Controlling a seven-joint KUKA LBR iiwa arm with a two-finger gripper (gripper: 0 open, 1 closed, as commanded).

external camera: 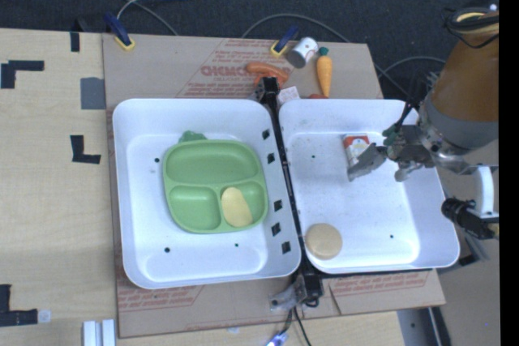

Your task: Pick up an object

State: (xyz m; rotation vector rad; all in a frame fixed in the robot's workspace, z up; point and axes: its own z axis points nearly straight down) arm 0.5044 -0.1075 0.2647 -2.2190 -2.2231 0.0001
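Gripper (381, 160), fingers spread and holding nothing, hung low in the right bin (422, 243), just beside a small red-and-white packet (355, 144). Approach step, apparently; next, centre over the packet, descend, close. A tan disc (323, 240) lay nearer; a green tray (212, 182) occupied the left bin (134, 174).

1. We look down from one fixed camera above the bench (49, 174), at a slant.
2. Both bins, left (134, 174) and right (405, 223), sit mid-frame at middling range.
3. The arm (470, 85) enters from our right edge.
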